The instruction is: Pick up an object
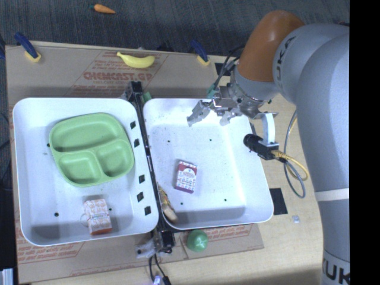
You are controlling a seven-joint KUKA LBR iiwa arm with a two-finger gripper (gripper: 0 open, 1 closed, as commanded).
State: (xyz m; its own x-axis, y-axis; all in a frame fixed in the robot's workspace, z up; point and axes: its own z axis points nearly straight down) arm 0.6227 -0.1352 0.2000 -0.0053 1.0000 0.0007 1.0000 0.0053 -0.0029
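Gripper (209, 114) sits above the far part of the right bin (249, 177); we see its fingers (196, 115) spread apart with nothing between them. We locate a small red carton (186, 176) lying flat near the middle of that bin, well apart from the gripper. The left bin (24, 177) holds a green divided tray (91, 148) and a small box (97, 215).

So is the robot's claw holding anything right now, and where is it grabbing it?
No, nothing is held. The claw hangs open over the back of the right bin, with only bare space between its fingers. The red card box lies untouched below.
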